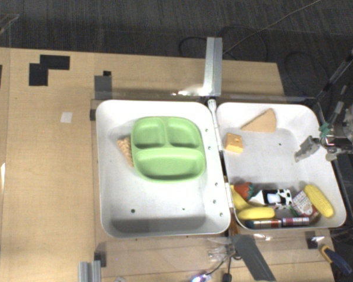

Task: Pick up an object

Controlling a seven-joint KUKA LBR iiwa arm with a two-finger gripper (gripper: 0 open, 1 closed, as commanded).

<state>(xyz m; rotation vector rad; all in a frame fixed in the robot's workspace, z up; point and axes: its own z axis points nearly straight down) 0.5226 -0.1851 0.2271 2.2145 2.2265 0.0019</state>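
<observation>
My arm reaches in from the right edge, only its last stretch in sight, with a sliver of the orange band at the very margin. My wrist hangs low and roughly level, its dark housing carrying a small green spot. My gripper (309, 148) points leftward and slightly down from the wrist, its grey tip out ahead of the rest of me, with nothing between it.
</observation>
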